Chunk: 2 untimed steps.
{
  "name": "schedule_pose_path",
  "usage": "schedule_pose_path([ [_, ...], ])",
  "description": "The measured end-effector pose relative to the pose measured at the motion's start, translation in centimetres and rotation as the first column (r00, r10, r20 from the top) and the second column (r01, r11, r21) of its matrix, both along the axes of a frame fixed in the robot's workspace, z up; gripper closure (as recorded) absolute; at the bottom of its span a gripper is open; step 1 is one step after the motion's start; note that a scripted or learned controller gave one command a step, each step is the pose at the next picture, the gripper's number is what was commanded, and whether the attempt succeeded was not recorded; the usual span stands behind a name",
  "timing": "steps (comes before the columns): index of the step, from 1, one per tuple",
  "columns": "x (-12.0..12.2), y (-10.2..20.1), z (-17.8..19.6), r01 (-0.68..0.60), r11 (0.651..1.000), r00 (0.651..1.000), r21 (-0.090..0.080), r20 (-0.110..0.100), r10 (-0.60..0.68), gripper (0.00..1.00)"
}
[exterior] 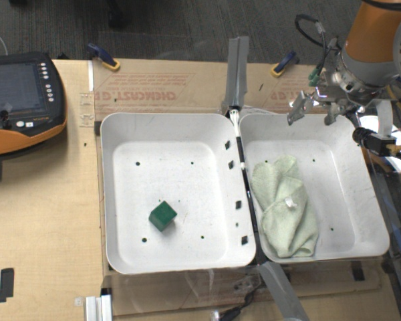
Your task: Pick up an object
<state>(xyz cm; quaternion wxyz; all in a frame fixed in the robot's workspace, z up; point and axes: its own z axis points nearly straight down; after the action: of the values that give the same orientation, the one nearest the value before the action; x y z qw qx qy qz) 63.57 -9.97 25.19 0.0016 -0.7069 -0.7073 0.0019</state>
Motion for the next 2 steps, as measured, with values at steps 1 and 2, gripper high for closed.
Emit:
schedule_pose_path([
  [1, -2.3, 8.3, -6.4, 0.279, 0.96, 0.96, -0.002, -0.003, -0.279, 0.0],
  [2, 2.3, 14.0, -6.3, 0.076, 0.997, 0.997, -0.002, 0.001, -0.076, 0.0],
])
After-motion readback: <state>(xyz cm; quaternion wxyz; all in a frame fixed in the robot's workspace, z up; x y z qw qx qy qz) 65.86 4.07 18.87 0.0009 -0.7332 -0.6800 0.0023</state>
